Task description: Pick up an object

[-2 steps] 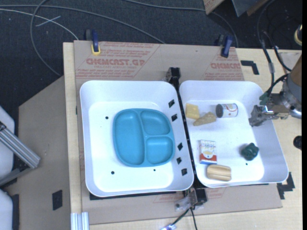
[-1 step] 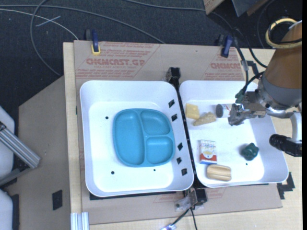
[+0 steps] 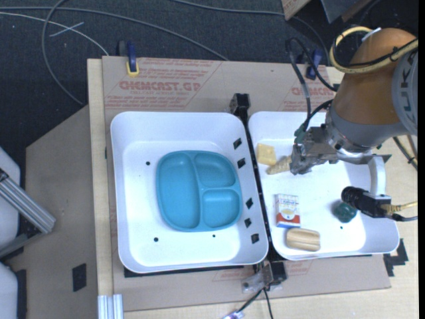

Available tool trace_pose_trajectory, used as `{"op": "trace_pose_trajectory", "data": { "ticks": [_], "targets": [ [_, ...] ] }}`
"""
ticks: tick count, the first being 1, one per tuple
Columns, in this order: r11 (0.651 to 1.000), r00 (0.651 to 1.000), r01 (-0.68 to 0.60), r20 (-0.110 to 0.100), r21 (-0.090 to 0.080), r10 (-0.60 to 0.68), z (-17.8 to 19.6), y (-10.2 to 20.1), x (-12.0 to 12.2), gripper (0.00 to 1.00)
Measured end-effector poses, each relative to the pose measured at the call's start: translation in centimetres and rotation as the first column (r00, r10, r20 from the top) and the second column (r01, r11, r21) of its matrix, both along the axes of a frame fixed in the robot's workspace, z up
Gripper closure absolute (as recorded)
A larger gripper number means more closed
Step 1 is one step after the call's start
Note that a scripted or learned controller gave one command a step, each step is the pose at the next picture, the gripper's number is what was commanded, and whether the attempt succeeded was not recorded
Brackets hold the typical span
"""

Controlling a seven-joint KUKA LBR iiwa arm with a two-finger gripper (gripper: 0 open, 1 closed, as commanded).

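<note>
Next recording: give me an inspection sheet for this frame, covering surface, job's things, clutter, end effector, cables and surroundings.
Surface: brown board bearing a left bin and a right bin, side by side.
Job's things: in the right bin, a yellow block, a tan piece, a small red-and-white carton, a bread roll, a teal object.
Clutter: blue divided plate in the left bin.
End effector: low over the right bin's upper part, beside the tan piece; grip cannot be judged.
Cables: loose cables on the floor; black cables by the arm.
Surroundings: dark carpet, blue clamp.
</note>
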State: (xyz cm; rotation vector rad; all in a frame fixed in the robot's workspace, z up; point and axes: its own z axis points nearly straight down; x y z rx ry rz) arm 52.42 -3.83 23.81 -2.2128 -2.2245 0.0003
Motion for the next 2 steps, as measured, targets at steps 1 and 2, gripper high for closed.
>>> {"op": "trace_pose_trajectory", "data": {
  "ticks": [1, 2],
  "targets": [
    [1.0, 1.0, 0.002, 0.005, -0.002, -0.002, 0.6, 4.4, 1.9, 1.0],
    [1.0, 1.0, 0.003, 0.004, -0.002, -0.003, -0.7, 9.8, 2.8, 1.0]
  ]
}}
